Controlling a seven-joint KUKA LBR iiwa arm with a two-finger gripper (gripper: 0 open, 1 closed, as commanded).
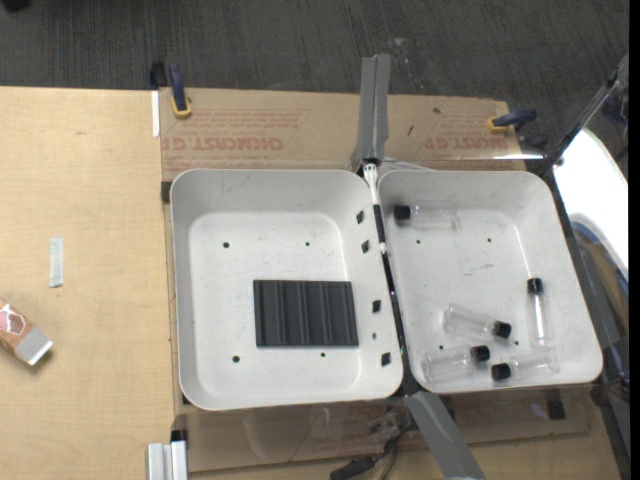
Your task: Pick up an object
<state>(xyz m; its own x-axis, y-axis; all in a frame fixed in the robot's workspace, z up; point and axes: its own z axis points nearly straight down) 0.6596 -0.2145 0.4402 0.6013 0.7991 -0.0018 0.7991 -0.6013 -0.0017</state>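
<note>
The two bins (200,268) look like smooth white plastic. The tubes (470,323) are clear and shiny with black caps. The ribbed pad (305,313) is dull black. The surface (80,168) looks like pale wood.

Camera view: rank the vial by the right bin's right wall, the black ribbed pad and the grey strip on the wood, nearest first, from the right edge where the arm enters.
1. The vial, against the right wall of the right bin.
2. The black ribbed pad, mid-floor in the left bin.
3. The grey strip, far left on the wood.

left bin (200,268): open around black ridged block (306,313) | right bin (560,268): vials (480,340) crowd near, seemingly far corner
</note>
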